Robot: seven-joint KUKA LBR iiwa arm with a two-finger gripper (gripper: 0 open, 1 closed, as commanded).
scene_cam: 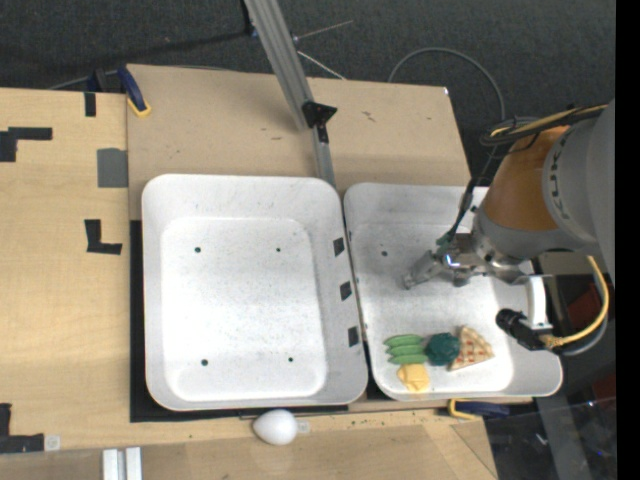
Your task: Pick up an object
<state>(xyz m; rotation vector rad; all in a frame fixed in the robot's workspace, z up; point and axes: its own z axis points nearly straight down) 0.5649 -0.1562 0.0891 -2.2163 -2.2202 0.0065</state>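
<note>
Several small toy foods lie at the front of the right bin: a green pea pod, a dark teal lump, a pizza slice and a yellow piece. My gripper hangs low over the middle of that bin, reaching in from the right. It is behind the food pile and apart from it. Nothing shows in its grasp.
The left bin stands beside the right one, with black clips along the seam between them. A white egg lies on the bench in front of the left bin. A metal pole slants in from the back.
</note>
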